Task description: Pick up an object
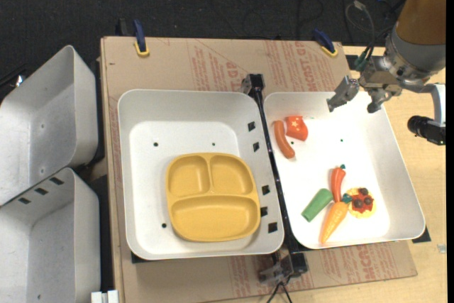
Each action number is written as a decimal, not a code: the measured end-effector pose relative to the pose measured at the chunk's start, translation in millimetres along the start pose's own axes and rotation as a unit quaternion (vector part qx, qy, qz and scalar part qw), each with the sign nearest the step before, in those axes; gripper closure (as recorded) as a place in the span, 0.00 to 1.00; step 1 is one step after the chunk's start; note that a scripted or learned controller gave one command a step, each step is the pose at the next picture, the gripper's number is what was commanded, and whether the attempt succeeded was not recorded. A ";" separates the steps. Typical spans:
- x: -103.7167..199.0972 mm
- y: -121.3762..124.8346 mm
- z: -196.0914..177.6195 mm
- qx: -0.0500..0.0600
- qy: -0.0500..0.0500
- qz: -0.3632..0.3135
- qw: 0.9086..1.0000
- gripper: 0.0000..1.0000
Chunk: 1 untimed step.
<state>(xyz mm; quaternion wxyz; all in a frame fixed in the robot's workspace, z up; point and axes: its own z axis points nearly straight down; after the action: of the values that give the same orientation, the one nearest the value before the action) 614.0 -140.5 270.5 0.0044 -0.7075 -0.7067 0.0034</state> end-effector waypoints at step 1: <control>0.3 1.9 -6.4 -0.006 -0.001 -0.001 1.000 0.00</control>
<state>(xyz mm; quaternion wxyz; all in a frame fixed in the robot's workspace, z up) 616.0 -140.2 276.9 -0.0002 -0.7067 -0.7075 0.0001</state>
